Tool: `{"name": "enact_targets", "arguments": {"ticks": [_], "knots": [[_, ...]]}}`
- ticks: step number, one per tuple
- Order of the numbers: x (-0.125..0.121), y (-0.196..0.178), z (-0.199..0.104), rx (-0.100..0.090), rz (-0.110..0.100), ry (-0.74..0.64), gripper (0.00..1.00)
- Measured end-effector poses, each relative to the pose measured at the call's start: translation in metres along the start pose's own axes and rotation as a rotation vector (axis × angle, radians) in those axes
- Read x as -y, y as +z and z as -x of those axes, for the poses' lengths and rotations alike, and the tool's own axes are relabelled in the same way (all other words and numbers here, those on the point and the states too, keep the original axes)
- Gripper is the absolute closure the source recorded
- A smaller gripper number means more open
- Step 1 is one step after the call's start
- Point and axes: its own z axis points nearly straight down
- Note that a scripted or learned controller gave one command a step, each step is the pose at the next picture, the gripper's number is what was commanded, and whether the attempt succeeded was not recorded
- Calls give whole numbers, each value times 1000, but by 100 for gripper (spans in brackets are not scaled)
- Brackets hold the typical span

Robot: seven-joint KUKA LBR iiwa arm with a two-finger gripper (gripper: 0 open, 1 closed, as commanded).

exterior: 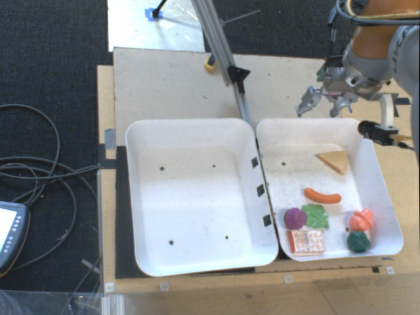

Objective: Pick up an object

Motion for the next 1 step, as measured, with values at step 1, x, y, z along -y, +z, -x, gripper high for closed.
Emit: {"name": "enact_targets", "arguments": {"ticks": [1], "knots": [[0, 0, 0, 1, -1, 0, 0]]}}
